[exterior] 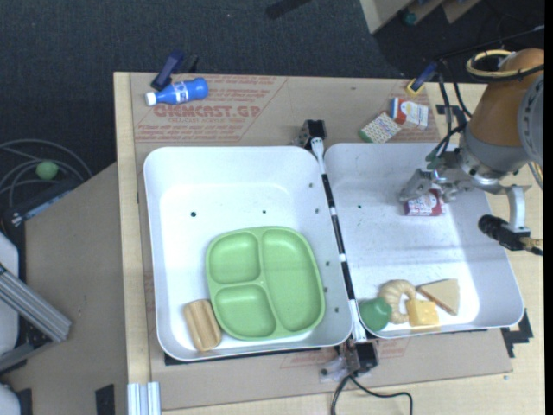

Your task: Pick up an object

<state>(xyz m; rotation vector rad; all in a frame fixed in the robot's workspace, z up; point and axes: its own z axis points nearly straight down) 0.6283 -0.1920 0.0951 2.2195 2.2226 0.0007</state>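
Camera view: two-finger gripper (429, 190) low over the right shallow white bin (380, 258), at a small red-and-white carton (424, 204).

Carton lies in the bin's upper right part, directly under the grey fingers (417, 184); whether they are apart or clamped on it, I cannot tell. Near the bin's front edge: green round piece (375, 313), pale ring-shaped pastry (397, 296), yellow block (422, 313), tan wedge (441, 295), clustered, well apart from the gripper. Left white bin (173, 197) holds a green three-compartment plate (263, 281) with a tan ridged block (201, 323) just beside its lower left corner.

A blue-and-white bottle (177, 92) lies on the bench (130, 232).
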